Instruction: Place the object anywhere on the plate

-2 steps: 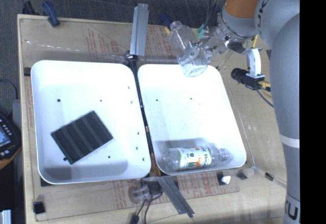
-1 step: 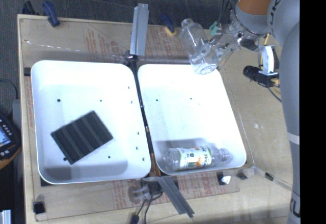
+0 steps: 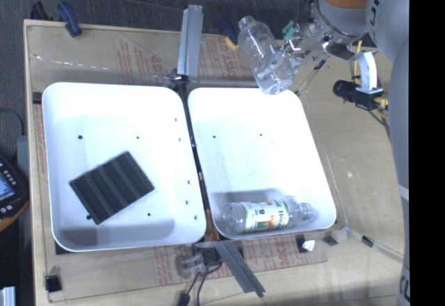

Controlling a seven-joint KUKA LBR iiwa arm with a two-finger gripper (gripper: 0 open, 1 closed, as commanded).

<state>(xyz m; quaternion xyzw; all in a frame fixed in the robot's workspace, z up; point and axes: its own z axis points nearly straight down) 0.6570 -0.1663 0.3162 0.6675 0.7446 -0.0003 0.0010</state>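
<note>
bins (image 3: pixel 69 99) — white | plate (image 3: pixel 112 187) — black, ribbed | bottle (image 3: pixel 264 54) — clear

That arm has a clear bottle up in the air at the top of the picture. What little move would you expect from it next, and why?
Probably a swing left and toward the near side. The gripper holds the clear bottle above the right bin's far edge, while the dark ridged plate lies in the left bin, so the bottle must cross over before lowering.

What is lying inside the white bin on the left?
A dark ribbed plate lies flat, turned at a slant, on the floor of the left bin. Nothing rests on top of it. Whatever is beneath the plate is covered and cannot be seen.
</note>
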